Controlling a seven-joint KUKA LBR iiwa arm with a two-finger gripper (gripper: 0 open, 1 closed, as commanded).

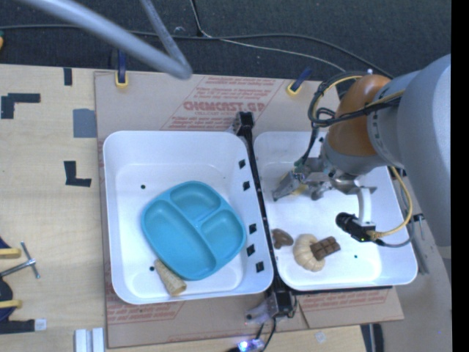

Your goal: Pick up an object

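I had the gripper (289,188) low over the right bin (388,273), near its left wall; I couldn't tell how it was set. The likeliest targets, a cream lump (304,253) with a dark brown piece (326,248) touching it and a small brown bit (281,236), lay near that bin's front edge. I judged this the approach step: next, shift toward the front and descend.

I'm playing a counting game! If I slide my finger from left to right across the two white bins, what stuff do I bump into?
Tan cork-like piece → blue divided plate → small brown piece → cream-coloured lump → dark brown block.
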